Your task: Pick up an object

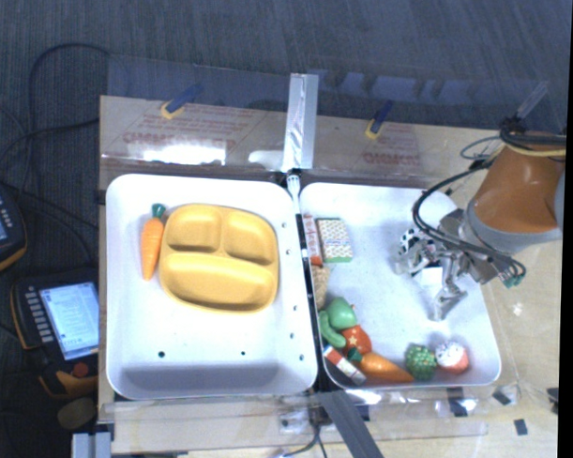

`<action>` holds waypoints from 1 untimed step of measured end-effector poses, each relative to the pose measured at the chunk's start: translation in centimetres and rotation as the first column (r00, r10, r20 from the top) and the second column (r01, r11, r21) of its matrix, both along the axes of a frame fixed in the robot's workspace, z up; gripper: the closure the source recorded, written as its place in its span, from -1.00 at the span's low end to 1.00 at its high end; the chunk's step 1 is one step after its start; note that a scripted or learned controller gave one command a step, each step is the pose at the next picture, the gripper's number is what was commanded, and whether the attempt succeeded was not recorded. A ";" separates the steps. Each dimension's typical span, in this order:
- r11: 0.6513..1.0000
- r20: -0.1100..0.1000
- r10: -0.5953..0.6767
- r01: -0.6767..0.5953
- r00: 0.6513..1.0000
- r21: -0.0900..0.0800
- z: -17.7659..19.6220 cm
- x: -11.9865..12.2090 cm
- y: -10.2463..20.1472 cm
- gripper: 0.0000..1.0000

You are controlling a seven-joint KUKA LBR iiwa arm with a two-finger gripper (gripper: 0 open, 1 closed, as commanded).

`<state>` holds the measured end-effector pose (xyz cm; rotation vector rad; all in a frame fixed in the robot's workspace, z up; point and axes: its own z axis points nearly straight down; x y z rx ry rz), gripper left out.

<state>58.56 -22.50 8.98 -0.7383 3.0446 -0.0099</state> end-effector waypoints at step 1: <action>1.000 0.006 -0.002 0.002 1.000 -0.001 1.2 0.2 0.0 1.00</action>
